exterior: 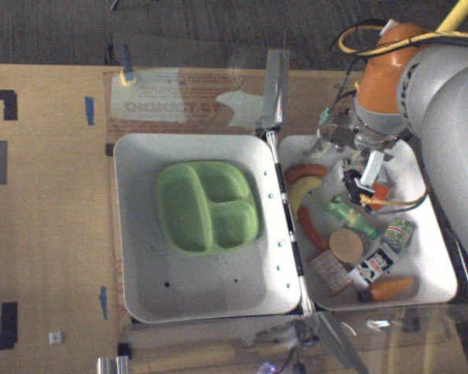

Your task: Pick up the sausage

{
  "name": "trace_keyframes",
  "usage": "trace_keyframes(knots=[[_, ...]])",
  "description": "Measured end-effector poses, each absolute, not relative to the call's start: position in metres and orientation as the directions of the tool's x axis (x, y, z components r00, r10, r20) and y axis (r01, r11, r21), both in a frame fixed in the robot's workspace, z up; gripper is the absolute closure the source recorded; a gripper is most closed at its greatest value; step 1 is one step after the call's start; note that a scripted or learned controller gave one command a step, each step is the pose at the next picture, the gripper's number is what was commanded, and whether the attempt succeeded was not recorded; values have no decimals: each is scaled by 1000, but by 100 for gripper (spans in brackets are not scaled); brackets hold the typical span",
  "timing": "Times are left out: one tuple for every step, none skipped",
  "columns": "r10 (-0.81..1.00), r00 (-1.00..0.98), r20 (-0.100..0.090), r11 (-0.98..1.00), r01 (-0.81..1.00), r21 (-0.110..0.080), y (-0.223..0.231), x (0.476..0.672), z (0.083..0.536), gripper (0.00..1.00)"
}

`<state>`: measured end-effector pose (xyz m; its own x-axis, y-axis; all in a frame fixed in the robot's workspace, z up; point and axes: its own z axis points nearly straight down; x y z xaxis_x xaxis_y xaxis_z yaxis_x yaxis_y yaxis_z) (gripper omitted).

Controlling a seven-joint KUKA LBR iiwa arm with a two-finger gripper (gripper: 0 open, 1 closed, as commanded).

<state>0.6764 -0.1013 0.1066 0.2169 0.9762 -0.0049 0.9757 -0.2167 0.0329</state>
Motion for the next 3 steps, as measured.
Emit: trace_keyframes(knots=[[975, 221, -5, -221, 975, 32, -101, 676, 107, 0], [953, 302, 3, -302, 953, 23, -100, 676, 106, 0], [865, 502, 7, -502, 865, 2, -99, 674, 106, 0]])
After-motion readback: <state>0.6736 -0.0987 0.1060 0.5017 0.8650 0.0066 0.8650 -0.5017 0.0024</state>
